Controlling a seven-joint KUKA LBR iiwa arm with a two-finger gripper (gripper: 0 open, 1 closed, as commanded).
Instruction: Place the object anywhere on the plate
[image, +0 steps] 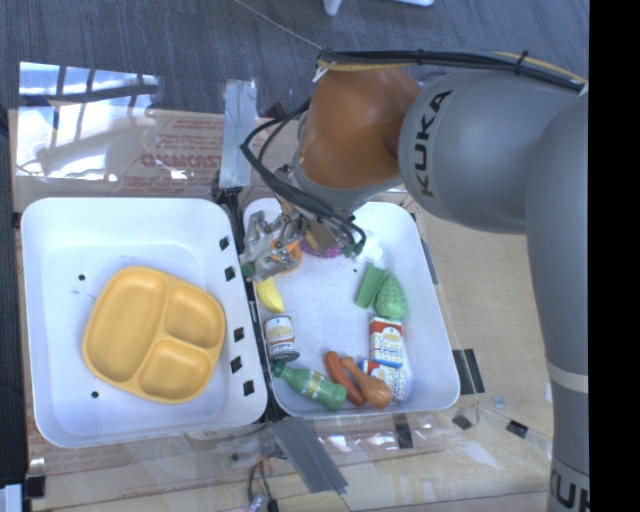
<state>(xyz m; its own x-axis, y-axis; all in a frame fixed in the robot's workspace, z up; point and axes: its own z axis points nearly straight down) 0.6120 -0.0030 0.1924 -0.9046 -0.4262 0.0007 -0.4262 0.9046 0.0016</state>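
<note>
Overhead, the grey arm (480, 130) with its orange band reaches in from the right and covers the far end of the right bin (432, 330). Its claw (268, 245) hangs low at that bin's far-left corner, close to the dividing wall, amid a tangle of cables and metal parts; whether it is open or closed cannot be told, nor whether anything sits in it. An orange scrap and a purple patch (322, 249) show right by it, too hidden to name.

Several toy foods lie in the right bin: a yellow banana-like piece (269, 294) just below the claw, a small can (281, 337), a green bottle (312, 386), two sausages (355, 380) side by side, a carton (387, 356) along the right, and two green vegetables (381, 291) touching each other.

A yellow plate (152, 333) with three compartments rests in the left bin (60, 240), nothing on it. Clear plastic sheeting on the desk (480, 300) blurs the far-left area.
</note>
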